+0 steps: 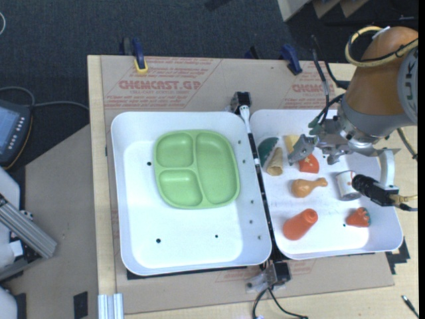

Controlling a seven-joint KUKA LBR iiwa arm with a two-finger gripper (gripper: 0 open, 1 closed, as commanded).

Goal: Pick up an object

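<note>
A robot lab or test workshop. A plywood bench (199,78) stands on dark carpet (99,12), with 2 white bins (133,178) fixed on it. Clamps (139,55) grip the bench's far edge, cables (279,304) trail off its near edge, and a handheld control pad (13,131) lies left of it.

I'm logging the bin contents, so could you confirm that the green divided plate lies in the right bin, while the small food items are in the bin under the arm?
Not quite: the camera view shows the green divided plate in the left bin, not the right. The small food items do lie in the right bin, under the arm.
</note>
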